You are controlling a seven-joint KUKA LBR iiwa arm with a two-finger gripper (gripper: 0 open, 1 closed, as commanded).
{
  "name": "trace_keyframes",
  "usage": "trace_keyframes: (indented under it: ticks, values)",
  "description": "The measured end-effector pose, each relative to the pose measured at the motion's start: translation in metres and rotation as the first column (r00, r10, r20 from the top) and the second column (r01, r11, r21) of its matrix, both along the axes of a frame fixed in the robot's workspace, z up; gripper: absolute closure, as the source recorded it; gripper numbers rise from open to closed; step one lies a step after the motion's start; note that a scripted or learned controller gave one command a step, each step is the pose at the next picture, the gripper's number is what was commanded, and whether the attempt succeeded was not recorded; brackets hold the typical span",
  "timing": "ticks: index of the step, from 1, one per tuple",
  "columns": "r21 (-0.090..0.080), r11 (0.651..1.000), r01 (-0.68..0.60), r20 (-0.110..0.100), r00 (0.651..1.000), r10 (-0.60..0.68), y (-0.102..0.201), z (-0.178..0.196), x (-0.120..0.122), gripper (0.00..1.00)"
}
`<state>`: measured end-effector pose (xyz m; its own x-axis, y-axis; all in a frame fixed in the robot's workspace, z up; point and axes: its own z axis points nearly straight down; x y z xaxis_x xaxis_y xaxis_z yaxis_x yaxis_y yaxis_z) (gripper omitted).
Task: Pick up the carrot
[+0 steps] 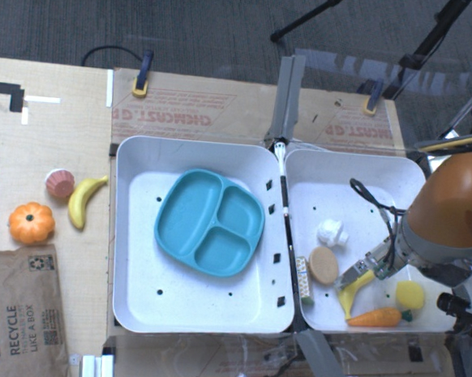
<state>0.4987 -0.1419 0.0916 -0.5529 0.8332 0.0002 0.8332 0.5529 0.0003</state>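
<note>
The orange carrot (376, 317) lies flat near the front edge of the right bin (302, 174), its green end pointing right. My gripper (365, 271) hangs above and left of it, low in the bin, right over the upper end of a yellow banana (348, 296). The carrot is apart from the gripper, with nothing touching it. The grey arm with its orange band (455, 201) reaches in from the right and covers part of the bin's right side.
In the right bin also lie a yellow lemon (411, 295), a tan round piece (323, 265) and a white lump (330, 231). The left bin (126, 240) bears a blue divided plate (210, 221). On the bench at left sit a pumpkin (31, 223), another banana (83, 200) and a pink cupcake (60, 184).
</note>
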Motion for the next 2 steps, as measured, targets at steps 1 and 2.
trace_keyframes:
  ticks: [1,2]
  values:
    - [0.000,1.000,0.005,0.002,1.000,-0.005,-0.001,0.009,0.001,1.00]
    - [-0.001,0.989,0.148,0.000,0.989,-0.148,0.060,0.100,-0.020,1.00]
